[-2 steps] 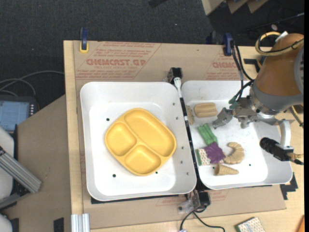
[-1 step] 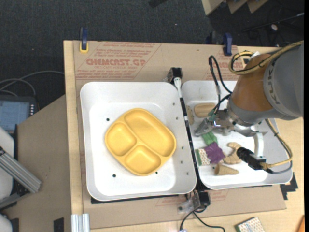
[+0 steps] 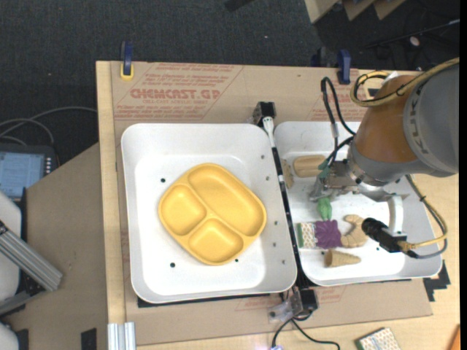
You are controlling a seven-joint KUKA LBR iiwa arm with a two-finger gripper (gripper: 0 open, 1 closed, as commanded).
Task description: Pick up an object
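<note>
We have a single fixed camera, mounted above the bench [image 3: 182, 93] and looking down on it at a slight slant. It stands far enough off that both white bins fit in the frame: the left bin [image 3: 146, 152] fills the centre, the right bin [image 3: 379, 268] sits toward the right. The arm [image 3: 408, 122] enters from the right edge. Dark floor [image 3: 109, 13] runs across the top of the frame.

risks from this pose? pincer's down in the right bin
1. Clutter: the green piece, purple piece and cone lie close together, so the pincer may nudge or take the wrong one.
2. Black cables hang over the right bin and could snag.
</note>
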